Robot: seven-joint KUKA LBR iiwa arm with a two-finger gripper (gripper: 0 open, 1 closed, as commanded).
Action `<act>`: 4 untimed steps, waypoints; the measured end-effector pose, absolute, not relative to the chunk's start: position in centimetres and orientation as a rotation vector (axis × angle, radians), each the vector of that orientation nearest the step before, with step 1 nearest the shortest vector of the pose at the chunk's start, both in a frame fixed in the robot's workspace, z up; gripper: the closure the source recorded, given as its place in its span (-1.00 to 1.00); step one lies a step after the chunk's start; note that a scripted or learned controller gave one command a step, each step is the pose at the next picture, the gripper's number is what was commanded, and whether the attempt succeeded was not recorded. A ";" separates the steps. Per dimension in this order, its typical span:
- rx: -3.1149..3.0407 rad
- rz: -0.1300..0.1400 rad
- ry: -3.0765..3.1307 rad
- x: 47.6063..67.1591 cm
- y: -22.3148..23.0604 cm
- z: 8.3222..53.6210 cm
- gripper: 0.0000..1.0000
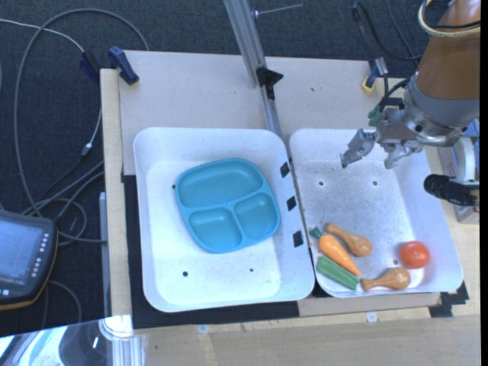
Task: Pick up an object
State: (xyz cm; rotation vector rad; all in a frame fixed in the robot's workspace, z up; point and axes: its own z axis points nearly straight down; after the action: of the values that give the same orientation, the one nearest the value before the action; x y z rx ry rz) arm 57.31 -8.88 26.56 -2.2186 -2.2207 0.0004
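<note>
Toy food is what you have to choose from, and all of it lies in the right bin (pixel 427 204), bunched at the near edge. You can see an orange carrot (pixel 338 254) lying at a slant, with a green vegetable (pixel 336 273) just beside it on the near side and touching it. A tan drumstick (pixel 351 240) lies just behind the carrot. Another tan drumstick (pixel 387 280) rests against the near rim, and a red tomato (pixel 414 254) sits just beside it, toward the right.

Your gripper (pixel 377 154) hangs over the far part of the right bin, well apart from the food. Its two fingers are spread, one pointing left and down, the other to its right, and nothing is between them. The speckled floor of the bin shows in the gap under them.

In the left bin (pixel 152 204) you have a blue divided plate (pixel 226 203), three compartments, lying flat and turned at an angle. Both bins sit side by side on the tabletop (pixel 191 90), and a grey metal rail (pixel 248 29) runs down from the far side to the seam between them.
</note>
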 end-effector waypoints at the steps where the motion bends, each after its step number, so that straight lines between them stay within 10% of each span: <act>1: -2.220 0.000 -2.221 57.3 -8.9 26.6 -1.00; 4: -2.216 0.007 -2.216 56.5 -8.9 9.3 -1.00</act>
State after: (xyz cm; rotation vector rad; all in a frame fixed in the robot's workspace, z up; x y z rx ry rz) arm 56.48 -8.90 9.32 -2.2164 -2.2165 0.0066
